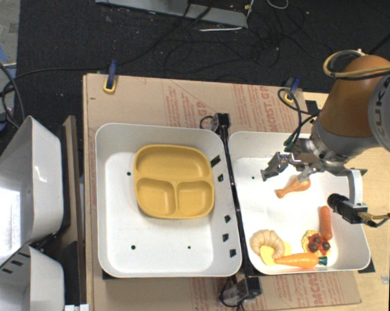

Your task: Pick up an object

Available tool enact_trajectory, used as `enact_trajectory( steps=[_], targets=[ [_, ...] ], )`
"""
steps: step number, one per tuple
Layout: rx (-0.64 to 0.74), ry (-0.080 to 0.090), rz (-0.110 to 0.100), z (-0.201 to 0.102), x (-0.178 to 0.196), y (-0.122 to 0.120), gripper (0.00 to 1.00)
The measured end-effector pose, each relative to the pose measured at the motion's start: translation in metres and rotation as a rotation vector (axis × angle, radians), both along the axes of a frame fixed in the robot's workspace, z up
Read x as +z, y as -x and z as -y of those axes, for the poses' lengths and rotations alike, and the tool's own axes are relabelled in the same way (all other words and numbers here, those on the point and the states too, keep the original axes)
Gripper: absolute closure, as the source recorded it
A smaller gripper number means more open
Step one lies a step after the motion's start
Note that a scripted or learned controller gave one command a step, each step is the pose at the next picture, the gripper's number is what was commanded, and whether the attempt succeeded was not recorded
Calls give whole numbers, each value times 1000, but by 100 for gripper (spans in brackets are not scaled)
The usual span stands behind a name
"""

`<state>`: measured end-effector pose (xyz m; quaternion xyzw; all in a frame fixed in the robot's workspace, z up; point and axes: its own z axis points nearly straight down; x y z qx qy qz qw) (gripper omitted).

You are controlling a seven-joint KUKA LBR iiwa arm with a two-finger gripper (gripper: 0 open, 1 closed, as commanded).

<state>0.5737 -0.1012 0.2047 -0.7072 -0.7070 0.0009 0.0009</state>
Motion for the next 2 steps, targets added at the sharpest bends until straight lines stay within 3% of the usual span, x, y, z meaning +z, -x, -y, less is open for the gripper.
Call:
enact_trajectory(
  steps=[2],
  targets=[
    [-1, 0, -1, -1, -115, 0, 0]
  ],
)
